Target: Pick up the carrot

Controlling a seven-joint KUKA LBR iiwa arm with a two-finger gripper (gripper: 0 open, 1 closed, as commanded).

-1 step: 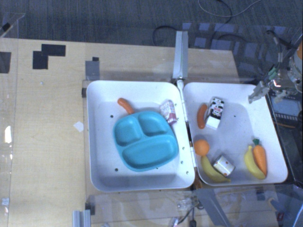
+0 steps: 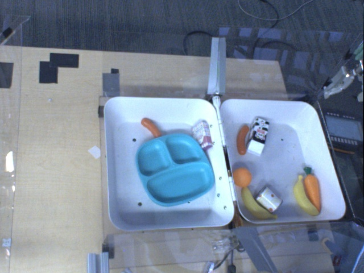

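Target — small orange plastic toy carrot with green top — lies in right white bin, near corner, touching yellow toy banana. Likely light, stiff, slick; grip across thick mid-body. Hand at upper right, well apart; opening indiscernible.

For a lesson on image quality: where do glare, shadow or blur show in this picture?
Camera view: soft shadow lies along the left bin's inner walls and beside the blue tray; pale reflections streak the clear panel at the far left; the carrot looks slightly soft; the arm at the upper right is blurred.
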